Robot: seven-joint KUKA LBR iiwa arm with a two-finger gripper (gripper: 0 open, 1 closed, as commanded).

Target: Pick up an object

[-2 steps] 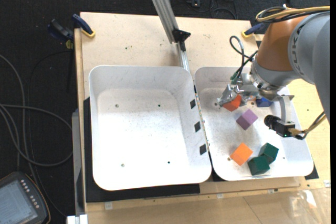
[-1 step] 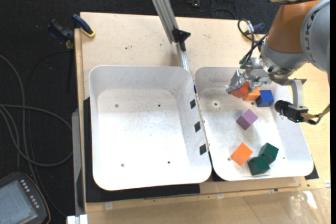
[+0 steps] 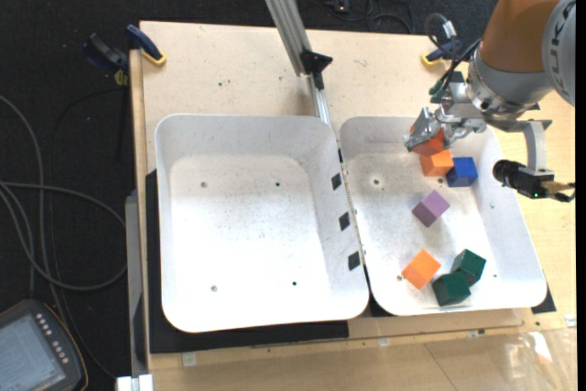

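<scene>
My gripper (image 3: 426, 136) hangs over the back of the right bin (image 3: 385, 142), just above and touching the top edge of an orange block (image 3: 438, 163). A blue block (image 3: 462, 171) sits right beside that orange block. Further forward lies a purple block (image 3: 429, 208). Near the front of the bin are a second orange block (image 3: 421, 269) and two dark green blocks (image 3: 470, 265) (image 3: 451, 288) close together. The gripper's body hides part of the nearest orange block.
The left bin (image 3: 183, 151) stands beside the right one, and their rims meet at the middle. A slanted metal rail (image 3: 279, 0) runs from the back down to the bins' junction. Clamps (image 3: 146, 46) (image 3: 439, 46) sit on the bench's back corners.
</scene>
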